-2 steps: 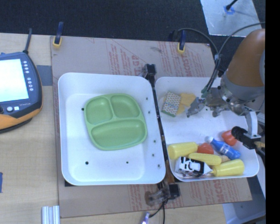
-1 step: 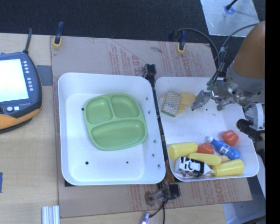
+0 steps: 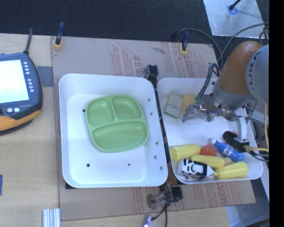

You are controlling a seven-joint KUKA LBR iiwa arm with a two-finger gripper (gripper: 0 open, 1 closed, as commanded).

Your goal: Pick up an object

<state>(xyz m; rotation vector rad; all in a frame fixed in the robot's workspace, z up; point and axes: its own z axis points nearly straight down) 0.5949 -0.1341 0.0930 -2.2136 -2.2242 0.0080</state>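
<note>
My gripper (image 3: 199, 114) hangs over the back half of the right bin (image 3: 177, 85), its two fingers spread apart with nothing between them. Just left of it lie a pale patterned sponge-like block (image 3: 173, 105) and a small yellow piece (image 3: 187, 100). Along the bin's front edge sit a yellow cylinder (image 3: 184, 152), a red-orange object (image 3: 208, 151), a blue object (image 3: 226, 149), a long yellow object (image 3: 227, 169) and a black-and-white item (image 3: 193, 168).
The left bin (image 3: 71, 126) holds a green divided plate (image 3: 117, 123). A tablet-like controller (image 3: 12, 91) lies on the bench at far left. Clamps sit along the cardboard's back edge, and cables run behind the arm.
</note>
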